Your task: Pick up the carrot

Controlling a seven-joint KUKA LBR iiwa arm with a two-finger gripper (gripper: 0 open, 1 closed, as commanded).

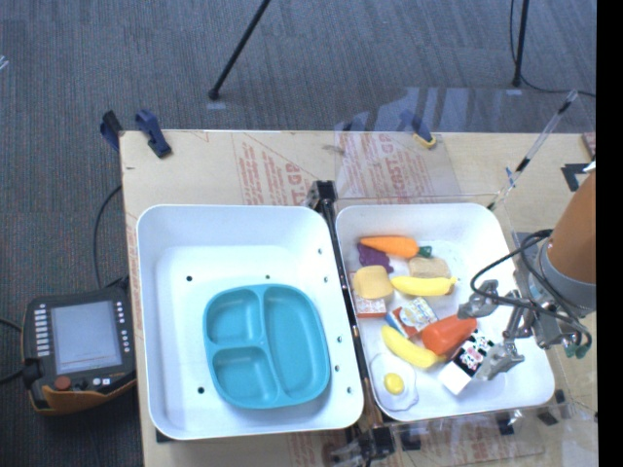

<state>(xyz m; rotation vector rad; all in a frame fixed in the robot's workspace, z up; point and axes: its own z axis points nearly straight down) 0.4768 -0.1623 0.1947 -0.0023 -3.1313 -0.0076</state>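
Right now the arm (584,241) reaches in from the right side, and its gripper (492,334) hangs low over the right bin (487,217), near that bin's front right part. The fingers (474,306) look spread apart, one metal tip near a red-orange piece (448,334) and the other lower, close to a small white and black box (469,361). I see nothing held between them. The carrot (389,246) lies in the back part of the same bin, on its side, with its green end pointing to the right, well apart from the gripper. Just beside it, touching its left end, is a small purple thing (371,258). In front of these lie a tan bread-like piece (371,282), a yellow banana (421,285) and a second yellow banana (409,348) nearer the front. A fried egg toy (393,384) rests at the front left corner of this bin. The left bin (165,251) carries a blue tray (265,343) with three compartments. On the floor at the left stands a control pendant (78,348) with a screen.
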